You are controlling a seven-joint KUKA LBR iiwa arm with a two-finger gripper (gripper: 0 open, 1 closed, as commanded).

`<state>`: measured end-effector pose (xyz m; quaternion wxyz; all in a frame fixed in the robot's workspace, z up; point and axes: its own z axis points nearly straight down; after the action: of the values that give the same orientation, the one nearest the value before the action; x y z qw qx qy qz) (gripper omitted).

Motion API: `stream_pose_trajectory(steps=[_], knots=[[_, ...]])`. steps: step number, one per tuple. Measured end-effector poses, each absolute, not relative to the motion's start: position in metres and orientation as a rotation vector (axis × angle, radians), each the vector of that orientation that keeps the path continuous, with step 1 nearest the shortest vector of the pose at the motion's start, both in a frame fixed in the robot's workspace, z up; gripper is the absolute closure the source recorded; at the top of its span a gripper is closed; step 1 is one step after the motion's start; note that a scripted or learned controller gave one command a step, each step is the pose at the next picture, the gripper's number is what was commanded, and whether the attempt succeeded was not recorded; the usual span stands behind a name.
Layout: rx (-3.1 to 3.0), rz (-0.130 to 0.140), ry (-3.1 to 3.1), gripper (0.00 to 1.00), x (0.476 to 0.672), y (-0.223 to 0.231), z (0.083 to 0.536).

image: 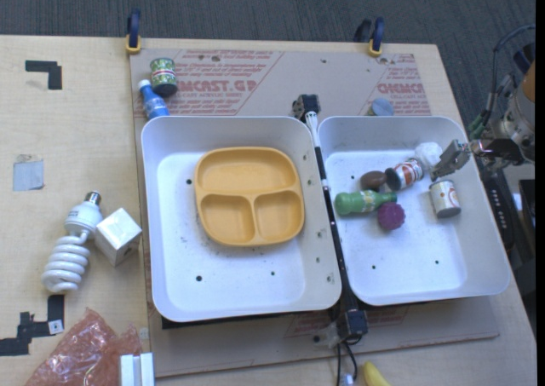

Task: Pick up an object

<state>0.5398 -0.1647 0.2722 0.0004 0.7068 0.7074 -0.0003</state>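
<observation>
- Camera view: two shallow white bins sit side by side on the tabletop, the left bin (pixel 162 231) and the right bin (pixel 477 265), their inner rims touching
- The left bin holds a yellow divided plate (pixel 249 195), lying flat toward the bin's far half
- The right bin's things are gathered in its far half: a green bottle (pixel 364 202) on its side, a purple ball (pixel 391 217) just beside its near end, a brown lump (pixel 372 180) just behind it, a small red-banded bottle (pixel 404 175) lying beside the lump, a white lump (pixel 427 152) near the far right corner, and a small white can (pixel 444 198) near the right wall
- The claw (pixel 449 161) is at the right bin's far right side, just above the white can and beside the white lump; its two grey fingers look parted, with nothing between them
- On the tabletop left of the bins lie a spiral light bulb (pixel 71 246) and a white cube (pixel 118 235), touching; a small can (pixel 163 74) and a blue bottle (pixel 153 100) sit behind the left bin's far left corner
</observation>
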Motion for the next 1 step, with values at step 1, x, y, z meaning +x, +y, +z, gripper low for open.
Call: stream_pose_trajectory(steps=[1], knots=[[2.223, -0.001, 2.221, 0.0, 0.5638, -0.1168, 0.1092]])
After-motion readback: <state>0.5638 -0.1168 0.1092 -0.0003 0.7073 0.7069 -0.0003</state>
